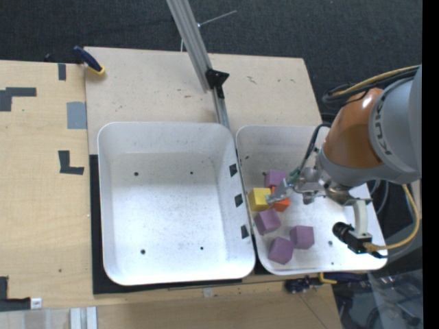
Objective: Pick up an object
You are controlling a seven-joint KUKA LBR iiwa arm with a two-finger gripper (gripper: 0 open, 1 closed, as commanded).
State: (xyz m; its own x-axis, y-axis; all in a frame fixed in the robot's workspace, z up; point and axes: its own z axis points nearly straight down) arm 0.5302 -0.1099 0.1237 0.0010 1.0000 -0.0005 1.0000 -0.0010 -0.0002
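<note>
Arm point(370, 139), grey w/ orange band, comes in from the right and reaches down into the right bin point(315, 134). Tool point(287, 192) sits low among the blocks near that bin's left-centre; can't tell how far it's open or whether it has hold of anything, since wrist and housing hide most of it from above. Right by the tool tip: a yellow block point(260, 198) and a small orange block point(280, 203), touching or nearly so, orange one partly under the tool. A purple block point(276, 178) lies just above them, toward the bin's far side, close to the tool. Three more purple blocks lie toward the near side: one point(267, 221) just below the yellow block, one point(280, 250) near the bin's front edge, one point(302, 236) to its right. All blocks look to rest on the bin floor, none clearly lifted. Left bin point(168, 132) sits beside the right bin, rims touching along the middle. Both bins rest on the desk point(151, 88). A slanted metal rail point(188, 29) crosses the desk from the top down to where the bins meet. A blue-and-yellow clamp point(89, 60) sits at the desk's far left corner.
</note>
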